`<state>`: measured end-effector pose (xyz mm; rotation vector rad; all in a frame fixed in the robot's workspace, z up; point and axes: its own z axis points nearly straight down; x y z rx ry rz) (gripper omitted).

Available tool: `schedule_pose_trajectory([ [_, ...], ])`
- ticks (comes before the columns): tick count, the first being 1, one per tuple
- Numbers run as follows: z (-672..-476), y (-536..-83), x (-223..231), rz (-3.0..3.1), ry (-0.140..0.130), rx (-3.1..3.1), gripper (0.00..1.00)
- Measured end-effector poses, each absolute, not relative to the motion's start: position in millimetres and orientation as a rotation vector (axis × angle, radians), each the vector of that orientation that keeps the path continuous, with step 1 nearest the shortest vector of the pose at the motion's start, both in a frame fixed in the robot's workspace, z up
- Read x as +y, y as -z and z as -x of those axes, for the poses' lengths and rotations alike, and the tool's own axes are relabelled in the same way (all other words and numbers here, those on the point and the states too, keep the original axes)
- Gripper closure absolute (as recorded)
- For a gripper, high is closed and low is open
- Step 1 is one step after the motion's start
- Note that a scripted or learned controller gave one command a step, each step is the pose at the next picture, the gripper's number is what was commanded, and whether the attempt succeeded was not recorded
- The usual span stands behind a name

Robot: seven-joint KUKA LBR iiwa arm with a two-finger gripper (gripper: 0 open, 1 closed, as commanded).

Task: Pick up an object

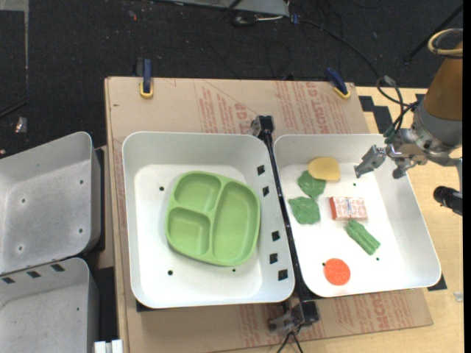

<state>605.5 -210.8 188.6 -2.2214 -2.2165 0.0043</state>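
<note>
Gripper (384, 160) hovers over right bin's (412, 219) upper edge; finger state can't be told. Nearest target, yellow piece (324, 168), lies just left. Should centre over it, descend straight, avoid green leaves (309, 195).

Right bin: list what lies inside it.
In the right bin: yellow piece, two green leaves, red-white box, green pickle, orange disc. Nothing looks covered.

Two bins side by side on a worktop (191, 101).

The left bin (140, 160) holds a divided plate (213, 218). The right bin (412, 219) holds a round disc (337, 271) nearest the front, a box (348, 208) in the middle, and a claw (384, 160) over the far right corner (above the bin's rim).
</note>
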Motion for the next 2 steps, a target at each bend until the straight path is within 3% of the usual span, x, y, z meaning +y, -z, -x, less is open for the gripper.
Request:
schedule_pose_trajectory([
  [1,-613.3,-129,-207,2.216,-0.004,-2.222,0.00],
  [2,-615.1,-144,-207,2.219,0.001,-2.228,1.00],
])
